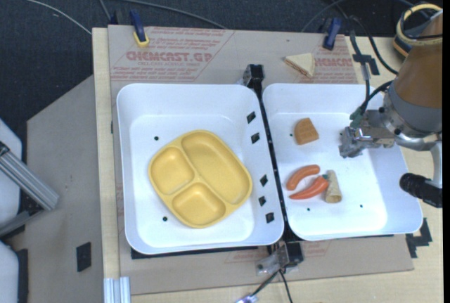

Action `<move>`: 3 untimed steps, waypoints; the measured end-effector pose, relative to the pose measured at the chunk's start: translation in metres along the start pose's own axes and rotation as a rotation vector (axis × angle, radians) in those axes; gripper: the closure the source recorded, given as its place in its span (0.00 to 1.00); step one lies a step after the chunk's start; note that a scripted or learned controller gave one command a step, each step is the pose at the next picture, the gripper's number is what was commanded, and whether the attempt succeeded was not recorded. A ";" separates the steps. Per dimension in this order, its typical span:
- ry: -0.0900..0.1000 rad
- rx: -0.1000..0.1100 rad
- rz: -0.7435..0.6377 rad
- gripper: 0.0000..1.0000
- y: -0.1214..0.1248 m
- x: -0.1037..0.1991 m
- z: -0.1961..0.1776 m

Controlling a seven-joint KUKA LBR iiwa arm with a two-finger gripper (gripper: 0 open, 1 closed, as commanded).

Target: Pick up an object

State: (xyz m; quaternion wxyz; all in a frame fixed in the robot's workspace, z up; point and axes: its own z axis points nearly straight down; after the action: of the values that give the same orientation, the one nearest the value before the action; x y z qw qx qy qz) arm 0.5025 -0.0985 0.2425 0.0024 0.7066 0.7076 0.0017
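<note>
In the right bin (365,217) lie a brown nugget-like piece (305,131), an orange-red sausage (303,176), a red chili-like piece (312,188) and a tan cone-shaped piece (332,187). My gripper (349,143) hangs over the right bin's upper middle, to the right of the brown piece and above the tan piece. No object shows between its tips. The arm's grey wrist with the orange band (422,80) reaches in from the right.
The left bin (133,175) holds a yellow three-compartment plate (200,177). A sandwich wedge (301,64) lies on the cardboard behind the right bin. Black clips run along the divider (264,147) between the bins. Blue clamps (139,30) hold the board's far edge.
</note>
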 end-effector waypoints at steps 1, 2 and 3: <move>0.000 0.001 0.000 1.00 0.001 0.000 -0.032; 0.004 0.006 -0.005 1.00 0.006 0.058 -0.029; 0.004 0.010 -0.005 1.00 0.013 0.116 -0.012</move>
State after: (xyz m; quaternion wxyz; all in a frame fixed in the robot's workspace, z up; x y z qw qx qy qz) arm 0.5155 0.0175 0.2539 -0.0026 0.7049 0.7093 -0.0003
